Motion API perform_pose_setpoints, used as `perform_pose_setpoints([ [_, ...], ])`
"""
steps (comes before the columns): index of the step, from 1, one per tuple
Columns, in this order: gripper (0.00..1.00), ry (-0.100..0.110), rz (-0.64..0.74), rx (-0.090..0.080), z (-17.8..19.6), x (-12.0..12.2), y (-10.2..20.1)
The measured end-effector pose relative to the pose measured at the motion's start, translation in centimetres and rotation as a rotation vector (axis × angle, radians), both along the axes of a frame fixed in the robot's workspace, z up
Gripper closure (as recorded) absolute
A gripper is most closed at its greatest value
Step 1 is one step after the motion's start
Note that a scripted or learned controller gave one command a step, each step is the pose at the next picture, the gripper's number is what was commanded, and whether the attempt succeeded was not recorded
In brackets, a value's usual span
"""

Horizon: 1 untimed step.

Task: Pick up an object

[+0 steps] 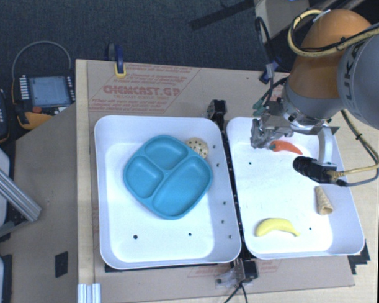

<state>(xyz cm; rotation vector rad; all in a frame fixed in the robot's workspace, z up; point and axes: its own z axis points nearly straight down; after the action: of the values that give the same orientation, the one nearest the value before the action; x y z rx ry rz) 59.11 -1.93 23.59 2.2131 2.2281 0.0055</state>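
Two white bins side by side on a cardboard-covered bench. Left bin [113,195] holds a blue divided plate [168,176], tilted diagonally and taking most of the centre; a cookie [198,146] is tucked at its upper right edge, touching it. Free floor along the left bin's bottom and left edges.

Right bin [281,200]: gripper [262,136] sits low in the upper left corner, near the back wall and the divider between bins. Can't tell whether the jaws are open or closed; nothing visibly held. An orange carrot-like piece [288,147] lies just beside the gripper on its right. A black cylindrical part [313,169] of the arm hangs over the upper right area. A tan cone-like object [324,200] lies near the right wall. A yellow banana [276,228] lies near the bottom edge. The middle of the right bin is open floor.

Red print on the cardboard [142,90] behind the left bin reads roughly "CHEMCAST"; smaller lines unreadable.
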Motion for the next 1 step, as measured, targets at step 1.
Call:
perform_pose_setpoints([
  [1,1.00,0.000,0.000,0.000,0.50,2.59,5.22],
])
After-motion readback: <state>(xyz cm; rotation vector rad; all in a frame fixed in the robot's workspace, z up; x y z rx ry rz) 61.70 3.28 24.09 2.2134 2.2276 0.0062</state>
